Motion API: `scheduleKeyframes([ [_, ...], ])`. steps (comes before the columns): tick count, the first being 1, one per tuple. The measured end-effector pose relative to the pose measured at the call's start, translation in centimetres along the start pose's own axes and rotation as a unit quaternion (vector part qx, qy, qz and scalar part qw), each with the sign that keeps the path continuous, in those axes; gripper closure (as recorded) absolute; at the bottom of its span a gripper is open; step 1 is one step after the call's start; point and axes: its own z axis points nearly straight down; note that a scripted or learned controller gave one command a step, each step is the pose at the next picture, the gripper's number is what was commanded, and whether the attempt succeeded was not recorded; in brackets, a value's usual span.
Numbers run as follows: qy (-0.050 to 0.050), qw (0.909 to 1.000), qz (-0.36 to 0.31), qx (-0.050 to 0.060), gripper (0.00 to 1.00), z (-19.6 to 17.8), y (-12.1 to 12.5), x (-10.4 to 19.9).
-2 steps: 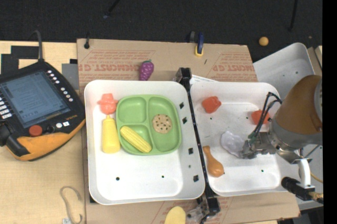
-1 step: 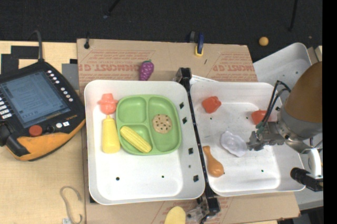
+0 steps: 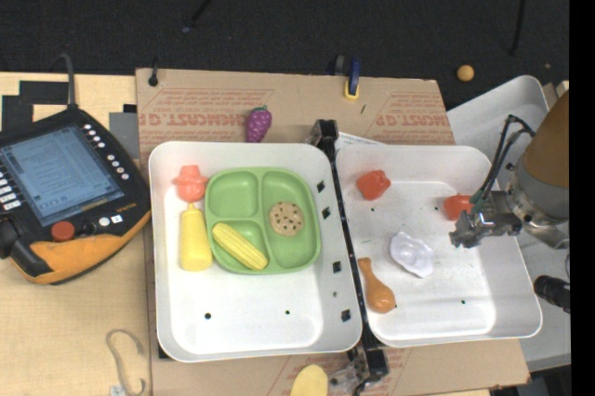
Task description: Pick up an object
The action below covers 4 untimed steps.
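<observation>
Two shallow white bins sit side by side; the gripper [image 3: 468, 230] hovers low in the right bin [image 3: 507, 315], just beside a small red plastic toy [image 3: 456, 205], seemingly lining up a grasp, with its opening hard to tell.

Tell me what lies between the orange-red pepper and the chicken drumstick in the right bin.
In the camera view, a crumpled white object lies between the pepper and drumstick, slightly right of their line.

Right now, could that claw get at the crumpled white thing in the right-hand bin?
Probably yes. The claw hangs over the right bin, and the crumpled white thing lies in the open beside it, apart from the orange drumstick and the red pieces, with nothing on top.
</observation>
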Motion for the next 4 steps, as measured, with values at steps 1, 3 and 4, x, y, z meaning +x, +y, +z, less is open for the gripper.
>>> scheduleKeyframes([
  [1, 0.000, 1.0000, 0.000, 0.002, 1.00, -2.3, 0.0, -0.1],
  [3, 0.002, 1.0000, -0.002, 0.003, 1.00, -1.5, 3.3, 11.2],
  [4, 0.001, 1.0000, -0.002, 0.003, 1.00, -2.9, 4.7, 16.3],
])
